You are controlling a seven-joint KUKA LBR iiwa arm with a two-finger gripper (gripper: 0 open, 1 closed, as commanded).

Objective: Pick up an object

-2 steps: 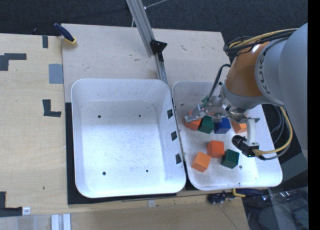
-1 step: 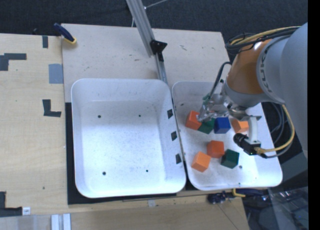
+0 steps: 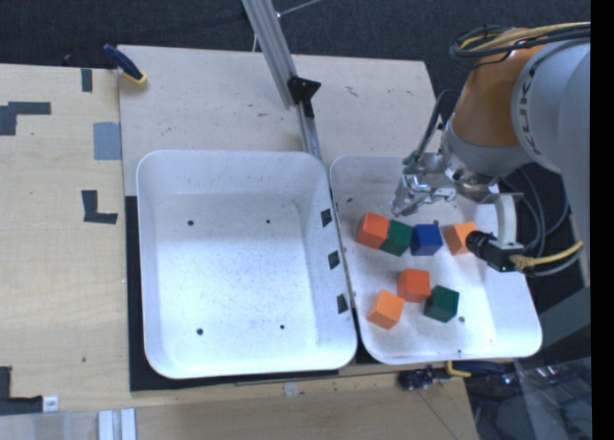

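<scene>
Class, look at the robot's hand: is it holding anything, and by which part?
Nothing is held. The hand hangs above the right bin, over the green block, with no block between its fingers.

Right shallow white plastic bin (image 3: 499,333) contains seven small cubes: orange cube (image 3: 373,230) touching dark green cube (image 3: 395,238), blue cube (image 3: 426,238), orange cube (image 3: 460,237), then lower orange cubes (image 3: 413,284) (image 3: 387,309) and green cube (image 3: 441,303). Metal two-finger gripper (image 3: 411,200) hangs just above the upper row. Left white bin (image 3: 153,237) adjoins.
</scene>
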